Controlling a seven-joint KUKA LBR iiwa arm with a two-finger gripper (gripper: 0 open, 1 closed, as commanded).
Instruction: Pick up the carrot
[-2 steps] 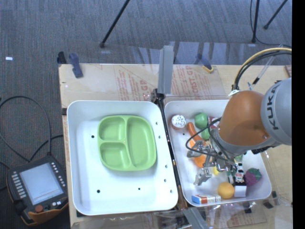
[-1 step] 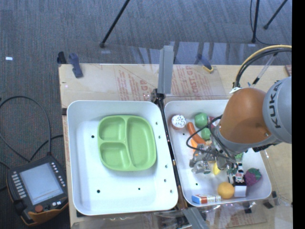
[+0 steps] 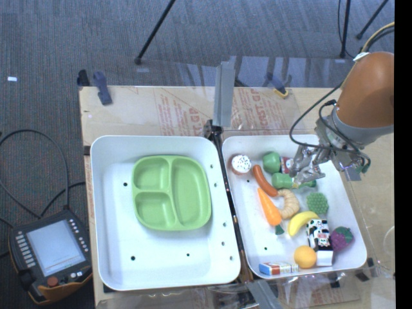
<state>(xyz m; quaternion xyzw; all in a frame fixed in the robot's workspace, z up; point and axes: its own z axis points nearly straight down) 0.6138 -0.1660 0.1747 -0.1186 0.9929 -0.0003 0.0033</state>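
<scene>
The carrot (image 3: pixel 270 208) is orange with a small green tip and lies in the right bin (image 3: pixel 358 227), left of its middle, pointing toward the front. My gripper (image 3: pixel 305 168) hangs over the back of the same bin, to the carrot's upper right and apart from it, just above a green vegetable (image 3: pixel 282 181). Nothing of the carrot is between its tips.
Around the carrot lie a reddish sausage (image 3: pixel 263 179), a tan pastry (image 3: pixel 290 203), a banana (image 3: pixel 301 222), broccoli (image 3: pixel 317 203), a green pepper (image 3: pixel 271 161), an orange (image 3: pixel 305 257) and grapes (image 3: pixel 341 238). The left bin (image 3: pixel 109 237) holds a green divided plate (image 3: pixel 172 192).
</scene>
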